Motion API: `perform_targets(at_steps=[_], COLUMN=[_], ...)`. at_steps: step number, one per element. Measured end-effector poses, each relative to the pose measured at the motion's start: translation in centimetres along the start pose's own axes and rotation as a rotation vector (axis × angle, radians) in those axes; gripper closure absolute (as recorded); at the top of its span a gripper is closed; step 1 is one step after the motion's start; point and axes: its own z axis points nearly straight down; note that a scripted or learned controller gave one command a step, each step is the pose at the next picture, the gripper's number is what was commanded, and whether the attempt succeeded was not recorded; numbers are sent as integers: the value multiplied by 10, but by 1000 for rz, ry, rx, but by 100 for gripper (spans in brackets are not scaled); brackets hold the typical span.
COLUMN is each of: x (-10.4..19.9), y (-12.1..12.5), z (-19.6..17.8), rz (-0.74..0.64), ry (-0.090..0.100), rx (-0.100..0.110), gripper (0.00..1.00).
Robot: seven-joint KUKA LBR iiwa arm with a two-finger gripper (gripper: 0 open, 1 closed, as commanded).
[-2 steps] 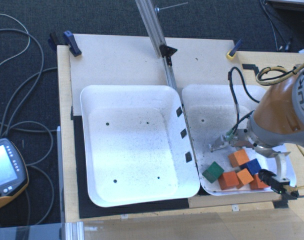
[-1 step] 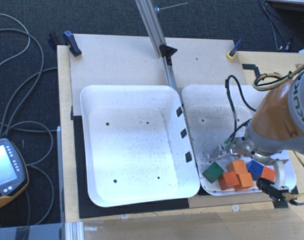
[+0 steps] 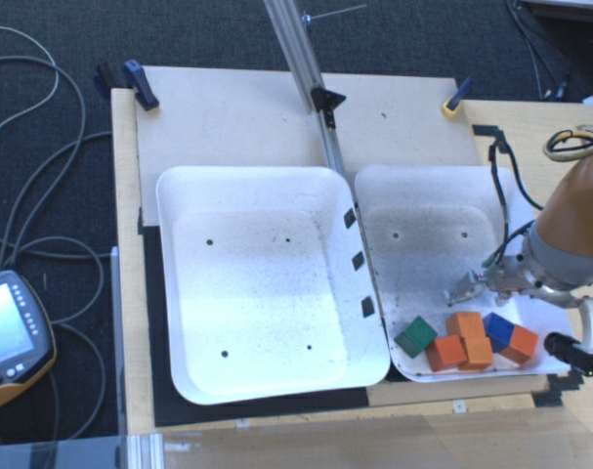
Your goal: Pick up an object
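Several small blocks lie clustered at the front of the right bin (image 3: 423, 213): a green block (image 3: 414, 336), orange blocks (image 3: 464, 340), a blue block (image 3: 498, 327) and a red-orange block (image 3: 520, 346). The arm comes in from the right, and its gripper (image 3: 469, 286) hangs low over the right bin, just behind the cluster and a little above the orange blocks. I see nothing held in it.
The left bin (image 3: 262, 281) sits beside the right one, with small black clips (image 3: 358, 260) along the shared wall. A metal pole (image 3: 296, 47) slants up from the back of the bins. Cables run along the bench at the right (image 3: 506, 179).
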Motion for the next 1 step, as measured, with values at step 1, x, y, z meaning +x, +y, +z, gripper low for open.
perform_targets(at_steps=[1], x=[25], y=[-20], z=[0], rz=[-5], ry=[5], rx=[1], gripper=[0])
